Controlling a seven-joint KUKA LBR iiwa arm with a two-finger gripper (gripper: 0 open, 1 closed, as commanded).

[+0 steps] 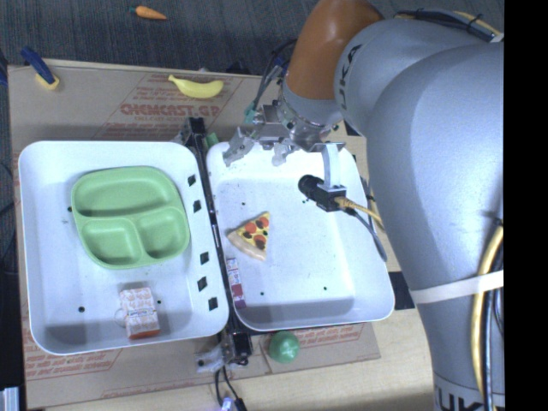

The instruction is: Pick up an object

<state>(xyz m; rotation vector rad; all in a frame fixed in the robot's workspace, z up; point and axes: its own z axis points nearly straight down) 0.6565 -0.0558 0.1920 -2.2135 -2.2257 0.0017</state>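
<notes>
A toy pizza slice (252, 235) lies flat in the right bin (342, 294), near its left wall. My gripper (255, 152) hangs over the back left corner of that bin, well behind the slice. Its fingers (233, 149) are spread open with nothing between them. The left bin (43, 255) holds a green divided plate (128, 217) and, at its front, a small printed carton (139, 312).
A black plug on a yellow cable (322, 193) hangs over the right bin's back right. A toy banana (197, 86) lies on the cardboard behind the bins. A green ball (283, 347) sits in front of the right bin. The grey arm covers the right side.
</notes>
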